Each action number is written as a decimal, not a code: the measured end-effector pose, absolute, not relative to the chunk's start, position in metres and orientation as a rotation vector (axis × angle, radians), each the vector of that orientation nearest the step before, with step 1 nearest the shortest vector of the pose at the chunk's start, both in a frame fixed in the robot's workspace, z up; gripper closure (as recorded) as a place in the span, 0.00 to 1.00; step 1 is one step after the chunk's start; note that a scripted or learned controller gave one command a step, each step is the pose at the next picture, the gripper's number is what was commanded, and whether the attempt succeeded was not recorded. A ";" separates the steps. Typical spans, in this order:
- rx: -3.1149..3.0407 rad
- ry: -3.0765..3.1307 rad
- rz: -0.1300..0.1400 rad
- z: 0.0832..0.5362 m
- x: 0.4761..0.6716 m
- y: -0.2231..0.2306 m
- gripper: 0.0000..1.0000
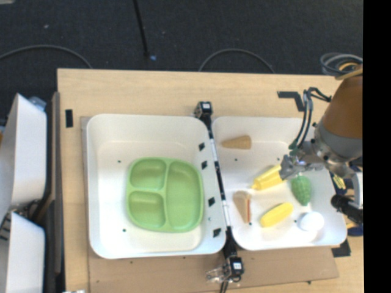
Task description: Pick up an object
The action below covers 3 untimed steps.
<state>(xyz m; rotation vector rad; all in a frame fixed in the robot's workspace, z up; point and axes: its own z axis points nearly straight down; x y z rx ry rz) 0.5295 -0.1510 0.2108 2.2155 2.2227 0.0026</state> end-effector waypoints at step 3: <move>2.211 2.230 0.006 0.233 0.521 0.009 1.00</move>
